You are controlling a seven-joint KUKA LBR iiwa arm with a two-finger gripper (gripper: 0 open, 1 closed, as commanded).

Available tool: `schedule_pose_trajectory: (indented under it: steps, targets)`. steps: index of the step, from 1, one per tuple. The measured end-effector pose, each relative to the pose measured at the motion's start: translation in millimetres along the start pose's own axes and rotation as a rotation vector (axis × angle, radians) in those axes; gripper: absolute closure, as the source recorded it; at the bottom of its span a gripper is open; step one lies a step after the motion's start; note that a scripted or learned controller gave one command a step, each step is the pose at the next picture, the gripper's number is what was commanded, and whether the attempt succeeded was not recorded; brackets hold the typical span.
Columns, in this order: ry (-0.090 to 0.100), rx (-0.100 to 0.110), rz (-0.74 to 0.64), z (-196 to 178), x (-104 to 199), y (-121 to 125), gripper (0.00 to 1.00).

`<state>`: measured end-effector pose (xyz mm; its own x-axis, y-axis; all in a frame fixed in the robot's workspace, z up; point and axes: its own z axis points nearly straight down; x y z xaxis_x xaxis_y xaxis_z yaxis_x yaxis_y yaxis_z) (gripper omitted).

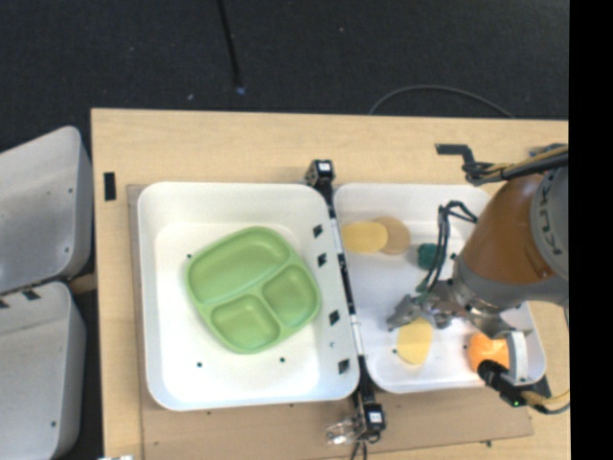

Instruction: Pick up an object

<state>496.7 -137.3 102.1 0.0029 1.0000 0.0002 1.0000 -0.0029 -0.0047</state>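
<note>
Far left, off the bench: two pale grey rounded panels, one above the other. Light wooden bench top carries both bins.

Left shallow white bin: holds one light green plastic divided tray with three compartments, lying flat and turned at a slant, roughly centred on the bin floor. Small dark specks dot the floor around it.

Between the bins: a row of small black clips along the shared rims, plus a black fitting at the top end and a clear-and-black one at the bottom end.

Right shallow white bin: near the top left sits a pale yellow rounded piece, touching a tan rounded piece just to its right. A small dark green item lies right of those, partly behind cables. Lower down, a yellow wedge-like object rests on the bin floor near the front rim.

Two-finger gripper: grey metal, low over the bin, directly above and just beside the yellow wedge. Whether it touches the wedge is unclear. Cannot tell whether the gripper is spread or closed; nothing visibly pinched.

Right of it: the arm's orange band and grey wrist. A bright orange rounded object lies in the bin's right front corner.
</note>
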Motion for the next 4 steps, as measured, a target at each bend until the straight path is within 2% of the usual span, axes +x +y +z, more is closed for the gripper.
schedule_pose_trajectory:
  steps: [1,2,3,4]
  targets:
    - [-0.001,-0.007,0.009,-13.8,-1.4,1.8,1.00]
    - [-0.002,-0.010,0.009,-57.5,-5.7,-0.5,1.00]
    - [-0.002,-0.012,-0.006,-115.0,-0.5,8.4,1.00]
    - [-0.001,-0.007,-0.004,-112.9,-1.6,9.3,1.00]
